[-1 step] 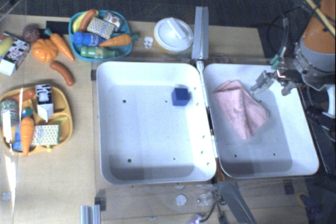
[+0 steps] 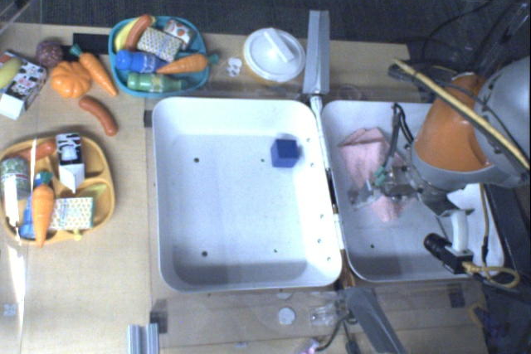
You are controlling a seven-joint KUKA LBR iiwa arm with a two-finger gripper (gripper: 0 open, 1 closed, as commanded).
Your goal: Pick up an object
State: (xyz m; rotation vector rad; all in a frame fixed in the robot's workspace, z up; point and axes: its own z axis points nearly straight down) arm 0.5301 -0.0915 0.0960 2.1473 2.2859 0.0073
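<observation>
End effector (image 2: pixel 383 182) low over the pink cloth (image 2: pixel 367 155)
You cannot tell its grip; judge the cloth unlifted, pick pending

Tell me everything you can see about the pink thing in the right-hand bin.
The pink object looks like a soft, crumpled cloth or pouch, pale pink with folds. It lies flat in the right bin, in its upper left part near the divider. The gripper sits low over its lower end, hiding part of it. Whether the cloth is actually grasped cannot be told.
</observation>
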